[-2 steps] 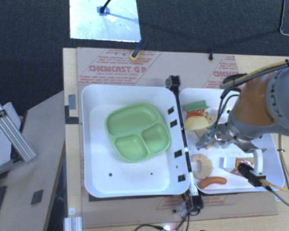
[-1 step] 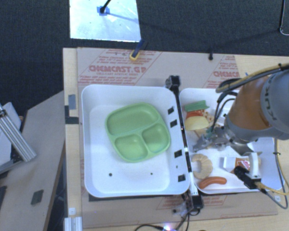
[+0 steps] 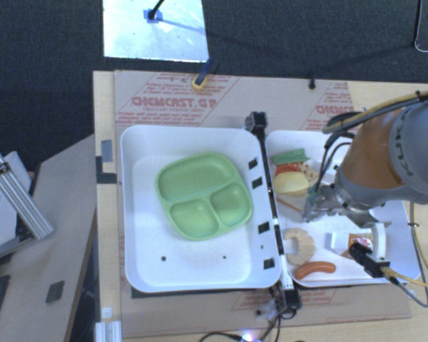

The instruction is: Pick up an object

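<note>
— Since you asked about writing first: what can you read on my feed?

— I can make out red print on the brown sheet [image 3: 271, 95] under the bins, repeated in slanted blocks. It looks like "CHEMCAST GP", with smaller lines beneath that are too fine for me to read. I see the same print again near the right bin's far corner and along the near edge of the table [image 3: 107, 191].

— And the tool?

— My arm [image 3: 385, 155] comes in from the right, grey with the orange band, bent down over the right bin [image 3: 406, 258]. The tool [image 3: 312, 211] sits low in that bin, just beside a yellow rounded piece [image 3: 290, 183] and above a tan ring [image 3: 299, 244]. I cannot tell whether it is spread or pressed together, or whether it touches anything; the wrist hides too much.

— Where are the objects to pick?

— All in the right bin: a green and red piece [image 3: 291, 161] at the far end, the yellow one, the ring, a red sausage shape [image 3: 315, 268] at the near edge, and a small white and red item [image 3: 362, 242] beside the cable.

— The left bin?

— The left bin [image 3: 139, 262] holds a green divided tray [image 3: 204, 194], lying flat, three compartments.
</note>
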